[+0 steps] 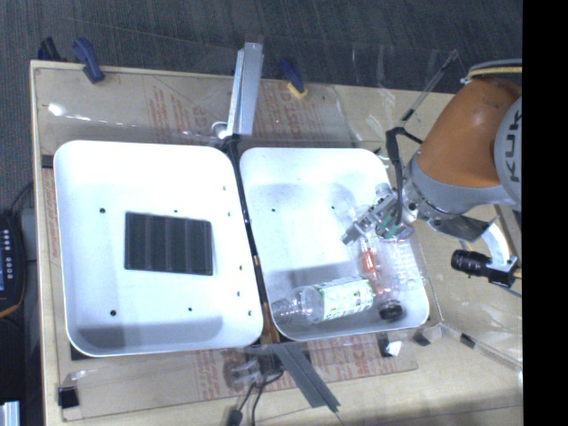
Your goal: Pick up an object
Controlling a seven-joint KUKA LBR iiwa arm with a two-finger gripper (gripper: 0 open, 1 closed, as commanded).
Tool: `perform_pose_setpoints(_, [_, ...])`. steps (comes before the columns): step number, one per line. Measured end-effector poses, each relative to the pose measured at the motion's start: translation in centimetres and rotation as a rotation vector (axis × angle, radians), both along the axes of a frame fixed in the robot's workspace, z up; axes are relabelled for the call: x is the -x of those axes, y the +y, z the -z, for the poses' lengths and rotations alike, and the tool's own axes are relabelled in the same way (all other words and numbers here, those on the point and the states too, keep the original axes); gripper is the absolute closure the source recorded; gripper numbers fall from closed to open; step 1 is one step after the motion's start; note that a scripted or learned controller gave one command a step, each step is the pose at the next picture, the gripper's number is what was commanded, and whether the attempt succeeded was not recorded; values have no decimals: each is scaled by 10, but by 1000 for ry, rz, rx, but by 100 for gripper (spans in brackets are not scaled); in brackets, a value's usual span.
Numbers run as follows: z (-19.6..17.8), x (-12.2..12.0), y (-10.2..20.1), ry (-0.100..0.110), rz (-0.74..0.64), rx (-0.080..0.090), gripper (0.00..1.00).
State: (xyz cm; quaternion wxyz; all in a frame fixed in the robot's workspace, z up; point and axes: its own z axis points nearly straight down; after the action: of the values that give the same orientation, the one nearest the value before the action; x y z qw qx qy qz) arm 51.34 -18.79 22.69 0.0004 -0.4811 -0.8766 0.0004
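My gripper (pixel 374 220) hangs low over the right side of the right bin (pixel 293 171), reaching in from the right under the orange-banded wrist. Just below it lies a small clear item with orange-red marks (pixel 373 269). A clear plastic bottle with a green-and-white label (pixel 333 300) lies on its side along the bin's front wall, its black cap (pixel 390 310) toward the right corner. A dark ridged rectangular slab (pixel 169 242) lies flat in the middle of the left bin (pixel 89 176). A bit of green shows at the gripper's tip, too small to identify.
A grey metal bar (pixel 244 87) stands at the back between the bins, and blue clamps (pixel 89 60) hold the bench's rear edge. Another grey bracket (pixel 302 375) sits at the front below the bins' seam. Cables and a black fitting (pixel 479 264) hang by the arm.
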Motion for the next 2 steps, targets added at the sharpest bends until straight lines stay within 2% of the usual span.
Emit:
perform_pose_setpoints(1, [0, 0, 0, 0, 0, 0, 0])
perform_pose_setpoints(2, [28, -8, -22, 3, 22, -1, 0])
